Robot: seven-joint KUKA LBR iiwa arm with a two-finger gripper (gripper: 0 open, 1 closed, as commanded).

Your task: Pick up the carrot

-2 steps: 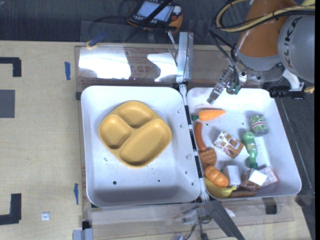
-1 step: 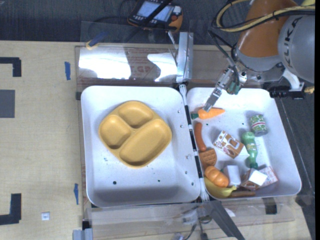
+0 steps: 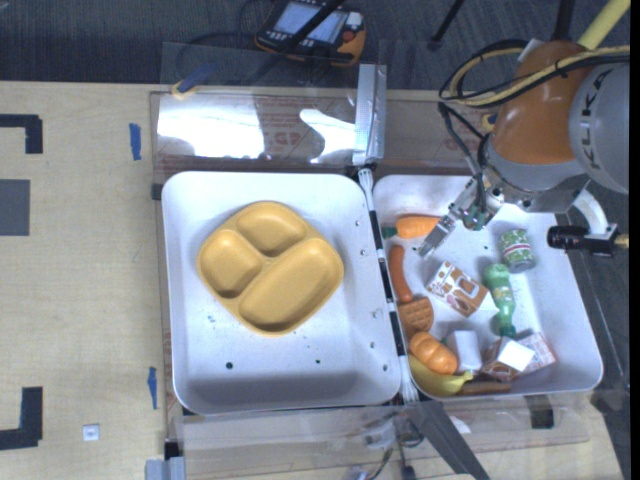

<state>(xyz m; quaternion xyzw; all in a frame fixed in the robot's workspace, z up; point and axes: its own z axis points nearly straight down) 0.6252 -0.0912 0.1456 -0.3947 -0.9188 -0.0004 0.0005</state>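
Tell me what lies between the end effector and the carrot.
Nothing lies between them: in the camera view the end effector hangs right beside the carrot in the right bin, with just a sliver of bare white floor separating them.

from my seat, the only lettering i can make out is on the arm's grey housing (image 3: 603, 118) at the upper right of the frame, where dark capital letters run along the casing; they look like part of "kuka", cut off by the edge. the small packets in the right bin (image 3: 580, 298) carry printing too small to read, and the handheld screen (image 3: 305, 23) at the top is a blur.
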